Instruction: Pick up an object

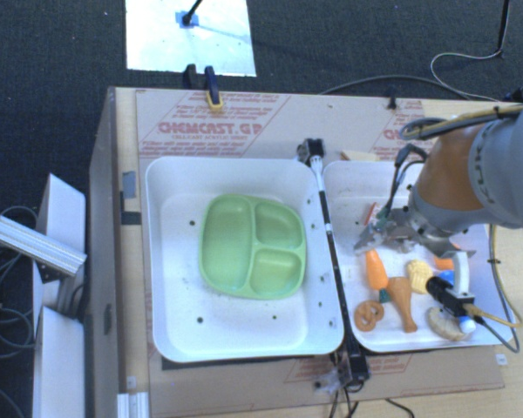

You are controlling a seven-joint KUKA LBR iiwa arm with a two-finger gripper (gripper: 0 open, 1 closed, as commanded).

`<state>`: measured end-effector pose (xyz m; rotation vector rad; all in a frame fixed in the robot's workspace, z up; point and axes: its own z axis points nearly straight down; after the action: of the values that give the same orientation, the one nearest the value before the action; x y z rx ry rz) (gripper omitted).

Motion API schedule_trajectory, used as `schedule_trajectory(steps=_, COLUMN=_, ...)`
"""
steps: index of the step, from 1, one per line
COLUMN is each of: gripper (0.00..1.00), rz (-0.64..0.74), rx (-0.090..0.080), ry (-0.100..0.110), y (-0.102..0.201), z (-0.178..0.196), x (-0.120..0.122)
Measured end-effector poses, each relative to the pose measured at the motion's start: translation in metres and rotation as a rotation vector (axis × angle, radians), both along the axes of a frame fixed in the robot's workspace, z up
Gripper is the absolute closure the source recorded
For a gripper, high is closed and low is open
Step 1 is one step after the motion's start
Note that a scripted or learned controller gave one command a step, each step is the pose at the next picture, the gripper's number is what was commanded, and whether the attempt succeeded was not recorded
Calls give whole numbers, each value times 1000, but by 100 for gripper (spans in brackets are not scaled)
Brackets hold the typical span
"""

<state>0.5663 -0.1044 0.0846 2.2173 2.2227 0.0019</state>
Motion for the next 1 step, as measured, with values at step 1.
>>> schedule_trajectory(steps=1, gripper=0, rz=-1, rx=1, ry=2, y=8, z=-1, x=-41)
